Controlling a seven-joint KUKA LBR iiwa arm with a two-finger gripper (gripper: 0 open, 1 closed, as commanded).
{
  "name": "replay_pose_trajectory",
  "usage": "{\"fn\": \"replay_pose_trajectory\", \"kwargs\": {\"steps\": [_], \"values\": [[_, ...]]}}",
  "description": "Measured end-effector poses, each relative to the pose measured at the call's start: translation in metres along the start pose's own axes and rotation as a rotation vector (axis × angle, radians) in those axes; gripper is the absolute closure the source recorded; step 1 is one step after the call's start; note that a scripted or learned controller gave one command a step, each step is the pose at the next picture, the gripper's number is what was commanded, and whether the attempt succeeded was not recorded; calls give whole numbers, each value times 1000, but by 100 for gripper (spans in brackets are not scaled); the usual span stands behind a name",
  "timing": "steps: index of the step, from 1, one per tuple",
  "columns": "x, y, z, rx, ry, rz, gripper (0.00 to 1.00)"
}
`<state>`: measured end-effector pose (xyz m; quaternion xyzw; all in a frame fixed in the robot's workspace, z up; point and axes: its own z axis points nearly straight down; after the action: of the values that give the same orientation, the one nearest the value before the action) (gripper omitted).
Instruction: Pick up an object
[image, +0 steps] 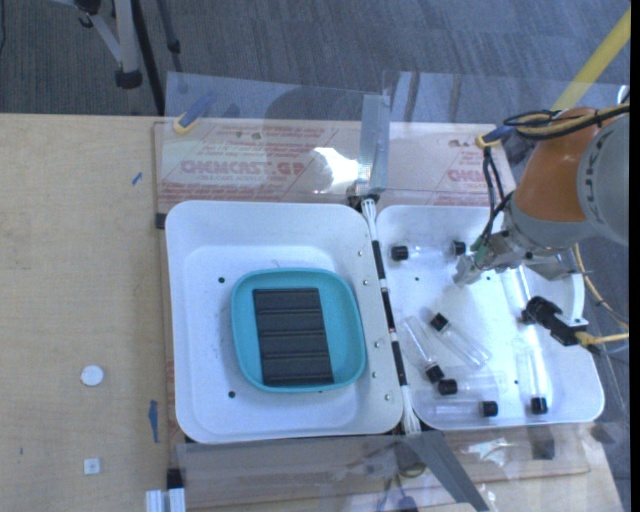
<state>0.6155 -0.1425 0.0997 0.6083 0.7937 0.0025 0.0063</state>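
On the far left, the bare wooden counter (60, 250) carries a small white disc (92, 376). Next comes the left bin (185, 240), with a teal tray (243, 320) in the middle of its floor. A dark ridged block (292, 337) lies flat inside the tray and takes up most of it.

The right bin (425, 285) touches the left one along a shared edge. Clear vials (466, 349) with black caps are scattered over its floor, most of them in the near half. Two lie slanted close together just right of the divider. One lies flat along the near wall (462, 408). Another lies toward the right corner (530, 375). Two loose black caps (399, 252) sit near the far wall, well apart from each other.

The end effector (468, 268) is down in the far half of the right bin, between those caps and the cluster of vials. It is near the bin floor, and nothing can be seen in its grasp. Whether it is spread or pressed together cannot be told from this angle. The arm (560, 180) reaches in from the right, over the bin's far right corner.
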Motion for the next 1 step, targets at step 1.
{"fn": "replay_pose_trajectory", "kwargs": {"steps": [1], "values": [[-75,4,11,5,16,100,100]]}}
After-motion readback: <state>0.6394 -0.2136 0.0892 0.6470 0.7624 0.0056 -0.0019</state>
